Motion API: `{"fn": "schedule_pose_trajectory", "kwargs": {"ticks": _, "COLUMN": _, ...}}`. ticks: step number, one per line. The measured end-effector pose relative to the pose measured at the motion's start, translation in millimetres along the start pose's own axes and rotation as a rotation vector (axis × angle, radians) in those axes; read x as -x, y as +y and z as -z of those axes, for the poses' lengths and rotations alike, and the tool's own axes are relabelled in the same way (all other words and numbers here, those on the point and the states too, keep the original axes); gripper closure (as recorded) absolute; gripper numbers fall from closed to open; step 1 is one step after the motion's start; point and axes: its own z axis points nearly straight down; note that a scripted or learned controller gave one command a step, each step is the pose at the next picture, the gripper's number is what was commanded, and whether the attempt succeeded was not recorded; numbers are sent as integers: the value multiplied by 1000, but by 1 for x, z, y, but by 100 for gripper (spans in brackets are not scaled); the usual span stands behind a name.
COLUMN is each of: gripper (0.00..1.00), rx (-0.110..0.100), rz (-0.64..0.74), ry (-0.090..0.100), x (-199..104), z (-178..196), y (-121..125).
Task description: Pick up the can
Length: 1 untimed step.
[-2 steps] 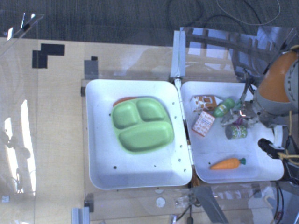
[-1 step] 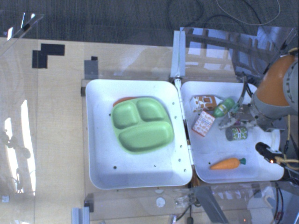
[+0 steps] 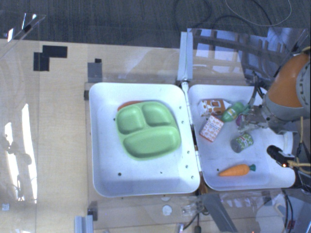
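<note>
Wooden bench (image 3: 58, 144) carrying 2 white bins. Left bin (image 3: 104, 174) holding a green divided plate (image 3: 147, 129). Right bin (image 3: 262, 176) holding the can (image 3: 242, 142), lying tilted near center, a carrot (image 3: 235, 170) in front, a green bottle (image 3: 234, 111) and 2 small cartons (image 3: 212, 128) behind. Gripper (image 3: 249, 121) hovering just above the can; finger state: cannot tell.

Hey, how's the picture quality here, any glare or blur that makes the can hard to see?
In the camera view, bright window glare streaks the bench at far left, away from the bins. The can in the right bin is evenly lit but small and soft, its label unreadable. The gripper beside it looks blurred.
</note>
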Motion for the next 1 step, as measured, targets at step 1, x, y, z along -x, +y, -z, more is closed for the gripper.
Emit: {"fn": "schedule_pose_trajectory", "kwargs": {"ticks": 1, "gripper": 0, "rx": 0, "rz": 0, "ry": 0, "x": 0, "z": 0, "y": 0}}
